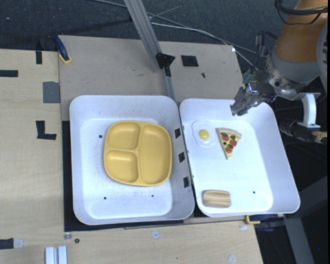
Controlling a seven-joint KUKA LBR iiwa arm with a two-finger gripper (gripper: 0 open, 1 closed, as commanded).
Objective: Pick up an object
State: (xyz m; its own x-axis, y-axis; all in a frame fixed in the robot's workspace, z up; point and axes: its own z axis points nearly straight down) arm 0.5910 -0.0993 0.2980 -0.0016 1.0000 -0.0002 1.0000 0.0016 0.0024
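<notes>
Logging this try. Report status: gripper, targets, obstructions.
Gripper over right bin's far edge, nothing seen in it. Pizza slice, fried egg, bun lying apart in that bin. Nothing blocking.

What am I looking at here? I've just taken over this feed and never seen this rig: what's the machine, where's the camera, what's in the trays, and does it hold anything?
One fixed camera looks down at a slant on a bench. The machine is a robot arm, grey with an orange band, reaching in from the right. Its gripper hangs over the top edge of the right bin, with nothing visible in it.

The right bin holds three toy foods: a fried egg, a pizza slice beside it, and a bread roll near the front. The left bin holds a yellow divided plate with three compartments. Nothing has been picked up yet.
</notes>
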